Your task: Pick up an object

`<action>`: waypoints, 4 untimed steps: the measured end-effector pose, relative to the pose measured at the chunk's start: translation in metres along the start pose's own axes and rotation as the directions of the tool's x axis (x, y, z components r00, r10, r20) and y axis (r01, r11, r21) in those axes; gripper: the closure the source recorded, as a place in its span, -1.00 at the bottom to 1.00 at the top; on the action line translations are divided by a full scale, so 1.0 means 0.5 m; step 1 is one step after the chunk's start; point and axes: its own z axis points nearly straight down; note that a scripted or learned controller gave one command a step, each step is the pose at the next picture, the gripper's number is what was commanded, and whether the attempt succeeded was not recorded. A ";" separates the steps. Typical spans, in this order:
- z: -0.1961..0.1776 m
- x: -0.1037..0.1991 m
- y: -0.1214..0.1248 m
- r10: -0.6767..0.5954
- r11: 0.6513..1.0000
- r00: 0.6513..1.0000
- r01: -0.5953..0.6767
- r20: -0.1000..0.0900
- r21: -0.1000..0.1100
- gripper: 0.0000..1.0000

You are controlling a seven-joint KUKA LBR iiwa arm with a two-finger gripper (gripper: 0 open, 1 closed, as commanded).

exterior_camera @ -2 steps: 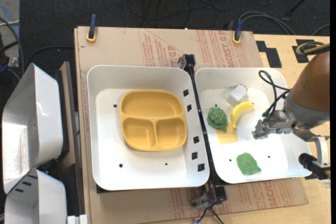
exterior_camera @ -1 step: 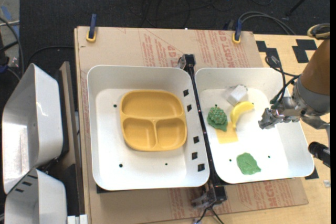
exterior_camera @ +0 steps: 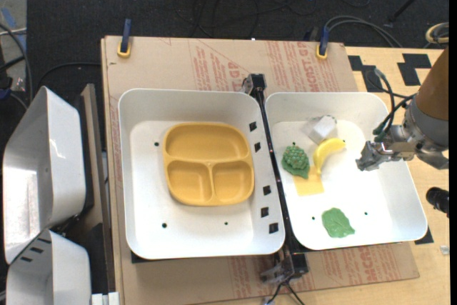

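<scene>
Two bins (exterior_camera: 136,153) — one tray (exterior_camera: 209,162), one banana (exterior_camera: 327,151), two green pieces (exterior_camera: 295,160).

Counter (exterior_camera: 214,57) is a brown board with red print, two clamps on its far edge. Two white bins sit directly on it, side by side: left bin (exterior_camera: 139,175), right bin (exterior_camera: 400,214), rims touching.
</scene>
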 end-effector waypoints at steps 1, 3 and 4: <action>0.007 0.121 0.028 -0.005 1.000 1.000 0.005 -0.003 0.003 1.00; -0.022 0.344 0.079 -0.005 1.000 1.000 0.005 -0.003 0.002 1.00; -0.029 0.439 0.094 -0.004 1.000 1.000 0.004 -0.003 0.003 1.00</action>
